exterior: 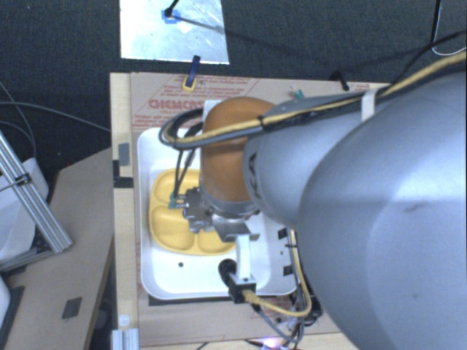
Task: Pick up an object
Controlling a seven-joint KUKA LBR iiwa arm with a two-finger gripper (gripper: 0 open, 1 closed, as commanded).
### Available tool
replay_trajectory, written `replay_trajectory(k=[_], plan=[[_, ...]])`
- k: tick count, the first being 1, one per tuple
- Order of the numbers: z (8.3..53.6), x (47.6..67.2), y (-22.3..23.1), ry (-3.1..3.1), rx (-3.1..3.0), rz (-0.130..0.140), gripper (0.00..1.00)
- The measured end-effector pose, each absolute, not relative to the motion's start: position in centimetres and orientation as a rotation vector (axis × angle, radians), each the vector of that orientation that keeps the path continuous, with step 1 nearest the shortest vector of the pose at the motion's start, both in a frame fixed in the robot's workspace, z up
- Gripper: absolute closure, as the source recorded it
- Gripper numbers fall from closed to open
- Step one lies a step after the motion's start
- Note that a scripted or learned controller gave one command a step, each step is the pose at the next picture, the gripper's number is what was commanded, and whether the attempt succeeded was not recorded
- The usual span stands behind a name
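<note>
Filling most of the frame from 3 o'clock, the grey arm point(365, 195) reaches in over the surface point(87, 195), orange band point(230, 152) above the wrist near centre. Cable bundle point(219, 126) loops off the band toward 10 o'clock.

White bin point(146, 268) sits under the wrist, running from centre down to 7 o'clock; cardboard sheet point(211, 93) with red print lies behind it at 12.

Task thing: yellow object point(164, 214), rounded, lobed, lying in the bin at about 8 o'clock from the wrist, partly covered by it.

Tool point(211, 228) is low over the yellow object's right part. Cannot tell its state, clenched or released; the wrist housing blocks it. No grasp visible.

Risks, as judgement:
- Object looks wide and smooth; a pinch could slide off a lobe rather than seat.
- Tool sits toward the object's edge, so an off-centre grip could tip or drop it on the lift.
- Object lies close to the bin's left wall; a shove could jam it there.
- Loose cable could snag near the bin.
</note>
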State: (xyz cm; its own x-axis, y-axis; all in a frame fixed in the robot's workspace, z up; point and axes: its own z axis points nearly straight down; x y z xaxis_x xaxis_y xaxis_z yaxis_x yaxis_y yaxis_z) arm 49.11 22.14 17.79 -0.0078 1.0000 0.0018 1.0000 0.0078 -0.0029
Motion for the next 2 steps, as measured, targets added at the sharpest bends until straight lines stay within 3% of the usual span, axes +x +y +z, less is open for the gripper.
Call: replay_trajectory(k=[1, 2], plan=[[14.1, 52.8, 21.1, -2.222, -2.222, 0.000, 1.00], [14.2, 48.4, 23.5, -2.226, -2.212, 0.003, 1.00]])
